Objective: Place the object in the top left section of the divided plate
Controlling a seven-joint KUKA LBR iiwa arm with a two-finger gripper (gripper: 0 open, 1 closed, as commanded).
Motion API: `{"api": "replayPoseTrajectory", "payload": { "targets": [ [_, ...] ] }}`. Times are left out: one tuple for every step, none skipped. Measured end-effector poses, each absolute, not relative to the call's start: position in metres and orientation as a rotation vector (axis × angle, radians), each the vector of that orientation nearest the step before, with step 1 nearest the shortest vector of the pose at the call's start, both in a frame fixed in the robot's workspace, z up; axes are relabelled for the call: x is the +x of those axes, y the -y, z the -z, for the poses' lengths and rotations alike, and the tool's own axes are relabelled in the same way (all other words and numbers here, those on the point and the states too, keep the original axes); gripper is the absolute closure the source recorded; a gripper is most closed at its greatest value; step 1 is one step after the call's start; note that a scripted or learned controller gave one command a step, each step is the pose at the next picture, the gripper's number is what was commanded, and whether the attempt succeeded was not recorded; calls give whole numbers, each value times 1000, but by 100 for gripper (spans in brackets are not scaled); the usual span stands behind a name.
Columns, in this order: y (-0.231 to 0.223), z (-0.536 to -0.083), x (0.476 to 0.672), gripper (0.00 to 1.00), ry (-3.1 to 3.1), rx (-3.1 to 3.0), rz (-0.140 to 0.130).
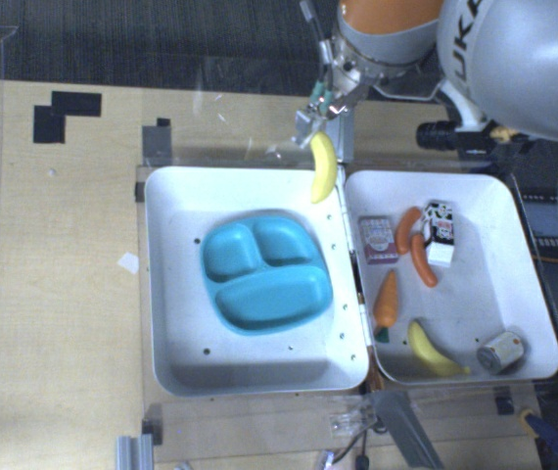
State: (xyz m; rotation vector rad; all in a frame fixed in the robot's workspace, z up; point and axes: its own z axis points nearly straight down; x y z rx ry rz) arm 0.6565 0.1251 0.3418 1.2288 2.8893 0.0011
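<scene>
A blue divided plate (264,272) lies in the left bin (166,292), with two small sections at the top and one large section below. My gripper (320,125) hangs above the far right corner of the left bin, shut on the top end of a yellow banana (322,169). The banana dangles below the fingers, over the bin's back rim and up and to the right of the plate. The plate's top left section (232,248) holds nothing.
The right bin (514,262) holds a red packet (376,235), a sausage (421,258), a small milk carton (440,233), a carrot (387,300), a second banana (432,351) and a grey can (500,352). The arm's bulk fills the upper right.
</scene>
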Motion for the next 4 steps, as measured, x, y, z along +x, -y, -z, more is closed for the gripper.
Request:
{"api": "replayPoseTrajectory", "payload": {
  "targets": [
    [18,-428,635,100,-2803,1412,-2],
    [-49,-434,669,100,-2872,1269,-2],
    [-143,-433,664,100,-2784,1454,-2],
    [-218,-433,669,100,-2925,1142,-2]
  ]
}}
